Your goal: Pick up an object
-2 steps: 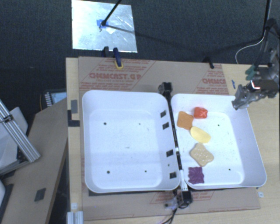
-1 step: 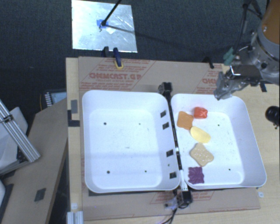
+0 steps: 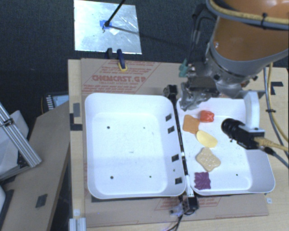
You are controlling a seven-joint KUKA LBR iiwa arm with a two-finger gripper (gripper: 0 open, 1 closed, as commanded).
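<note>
Purple piece [image 3: 202,180] nearest, below cracker [image 3: 208,159]. Cracker looks light, stiff, flat; pinch across edges. Gripper [image 3: 192,100] above it; finger state unclear.

Arm [image 3: 246,34] enters from upper right, orange band above wrist; gripper [image 3: 192,100] pointed down, low, near frame's centre-right.

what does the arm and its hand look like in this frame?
Broad orange band on top, grey collar below it. Tan and black cables run across the orange part. The hand is a grey metal block assembly with a small teal fitting on its side.
</note>
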